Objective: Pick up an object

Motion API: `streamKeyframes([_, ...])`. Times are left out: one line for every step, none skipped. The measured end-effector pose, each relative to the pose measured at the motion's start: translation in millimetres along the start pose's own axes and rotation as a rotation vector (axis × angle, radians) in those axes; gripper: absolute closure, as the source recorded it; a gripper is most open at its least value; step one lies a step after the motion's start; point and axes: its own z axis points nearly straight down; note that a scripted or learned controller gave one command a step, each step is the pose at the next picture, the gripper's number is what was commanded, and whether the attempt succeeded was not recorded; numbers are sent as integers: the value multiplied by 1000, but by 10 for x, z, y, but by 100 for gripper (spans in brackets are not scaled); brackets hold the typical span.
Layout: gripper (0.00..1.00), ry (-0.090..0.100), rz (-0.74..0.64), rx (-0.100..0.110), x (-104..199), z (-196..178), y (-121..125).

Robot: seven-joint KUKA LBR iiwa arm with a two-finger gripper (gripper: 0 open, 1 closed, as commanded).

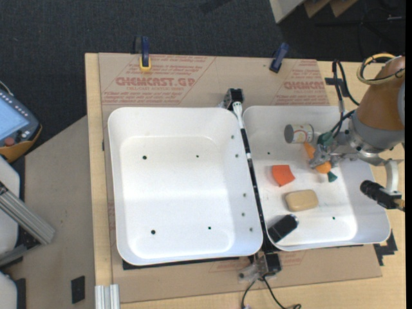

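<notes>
- Tool [320, 161] sits low in the right bin [367, 227], right of frame centre; can't tell whether it's clenched or released.
- Small orange piece [310, 151] and green bit [332, 177] just beside the tool.
- Orange block [282, 175] lies left of the tool: likely light, stiff; grip across its flat sides.
- Tan lump [301, 200] below it: rounded, may slip.
- Grey cylinder [299, 134] above: could roll.
- Left bin [122, 192] at frame centre-left.

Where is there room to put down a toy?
The left bin has bare floor from wall to wall. The right bin is crowded: a grey cylinder, orange block, tan block and black piece sit near the gripper. A small bare patch remains at its front right corner.
</notes>
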Motion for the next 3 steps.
streamKeyframes([100,6,-1,10,598,-265,-845])
streamKeyframes([100,-3,-3,-8,809,56,-134])
streamKeyframes([100,4,-3,10,1443,-914,-1071])
